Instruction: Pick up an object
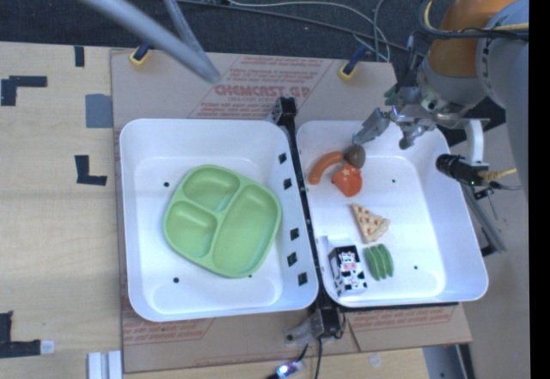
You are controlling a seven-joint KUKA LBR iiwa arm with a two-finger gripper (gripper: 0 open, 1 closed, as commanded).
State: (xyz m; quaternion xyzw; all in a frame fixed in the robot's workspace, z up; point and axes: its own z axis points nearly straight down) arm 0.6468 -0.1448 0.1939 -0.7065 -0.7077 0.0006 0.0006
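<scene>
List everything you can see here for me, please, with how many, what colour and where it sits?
Bins: two, white, side by side on the bench.
Divided plate: one, green, in the left bin.
Sausage: one, orange-brown, top of the right bin.
Tomato-like piece: one, red, beside the sausage.
Pizza slice: one, tan with red dots, middle of the right bin.
Pea pods: one bunch, green, lower right bin.
Small box: one, black and white, left of the pea pods.
Arm: one, grey with orange band, at the right.
Gripper: one, dark, above the tomato-like piece.
</scene>
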